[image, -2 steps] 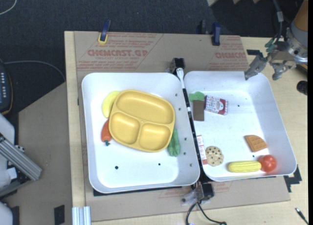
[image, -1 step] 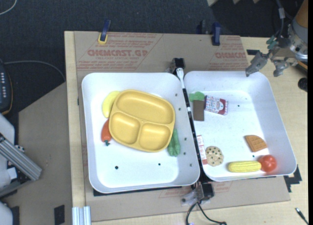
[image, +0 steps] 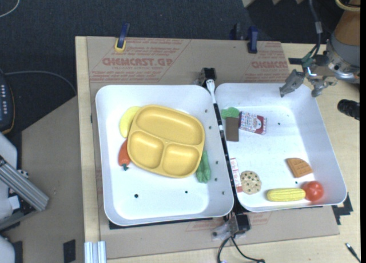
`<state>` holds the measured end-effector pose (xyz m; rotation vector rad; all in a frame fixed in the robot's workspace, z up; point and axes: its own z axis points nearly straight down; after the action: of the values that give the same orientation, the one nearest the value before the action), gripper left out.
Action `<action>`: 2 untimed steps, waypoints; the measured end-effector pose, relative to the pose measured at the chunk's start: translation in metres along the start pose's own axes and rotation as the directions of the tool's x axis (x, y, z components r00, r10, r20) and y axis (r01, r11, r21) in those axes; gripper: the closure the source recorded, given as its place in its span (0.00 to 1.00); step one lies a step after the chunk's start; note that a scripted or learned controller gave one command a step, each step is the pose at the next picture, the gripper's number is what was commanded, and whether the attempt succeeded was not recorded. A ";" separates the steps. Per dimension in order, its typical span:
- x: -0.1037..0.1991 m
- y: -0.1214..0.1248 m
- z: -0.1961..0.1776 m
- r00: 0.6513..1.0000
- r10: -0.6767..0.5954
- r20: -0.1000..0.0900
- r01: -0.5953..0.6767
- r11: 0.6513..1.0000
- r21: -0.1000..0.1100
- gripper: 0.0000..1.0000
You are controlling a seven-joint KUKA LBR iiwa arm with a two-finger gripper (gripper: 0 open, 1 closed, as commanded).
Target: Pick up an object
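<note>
Scattered over the right bin [image: 326, 142]: a red-and-white packet [image: 252, 123] toward the far left, touching or just beside a brown bar [image: 231, 129] with a green piece [image: 230, 112] at its far end. Nearer, by the bin's left wall, a chocolate-chip cookie [image: 250, 182]. Along the near edge, a corn cob [image: 286, 195] lying sideways, touching a red tomato [image: 313, 190] at its right end. Just beyond those, a tan wedge like a slice of bread [image: 298, 167].

Above the far right corner of that bin, the gripper [image: 304, 85], fingers spread apart, nothing between them, well apart from every item below. Behind it, the grey wrist and an orange band [image: 346, 27] reaching in from the right.

In the left bin [image: 108, 159], a yellow divided tray [image: 165, 140] with three compartments, tilted slightly. Peeking from under its far left edge, a yellow banana-like piece [image: 128, 120]; at its left, a red-orange pepper [image: 124, 155]; at its near right corner, a green leafy piece [image: 203, 167].

Beneath both bins, a cardboard sheet [image: 143, 60] printed in red, held at the far edge by a yellow clamp [image: 121, 39] and a blue clamp [image: 252, 40].
</note>
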<state>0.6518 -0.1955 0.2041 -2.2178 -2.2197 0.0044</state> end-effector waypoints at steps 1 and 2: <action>0.003 -0.009 0.059 1.000 0.001 -0.001 -0.001 1.000 0.002 0.00; 0.000 -0.009 0.118 1.000 0.003 -0.002 -0.003 1.000 -0.007 0.00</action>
<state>0.6427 -0.1955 0.0861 -2.2236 -2.2198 -0.0054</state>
